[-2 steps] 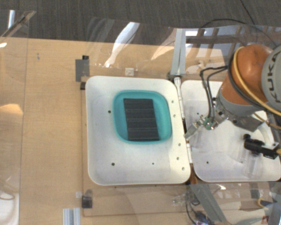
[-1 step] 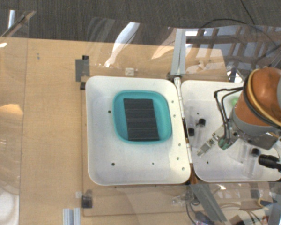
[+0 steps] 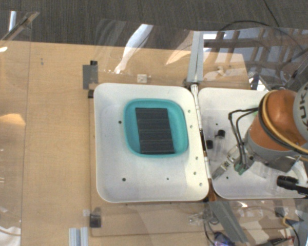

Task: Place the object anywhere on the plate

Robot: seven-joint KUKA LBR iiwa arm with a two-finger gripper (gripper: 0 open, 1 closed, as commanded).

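Right now my gripper (image 3: 235,166) hangs low over the right white bin (image 3: 220,104); I cannot tell its state or whether it has anything. To its left, in the left white bin (image 3: 108,178), sits the teal rounded-square plastic plate (image 3: 131,129) bearing the dark ribbed rectangular object (image 3: 154,130), long axis running near-to-far.
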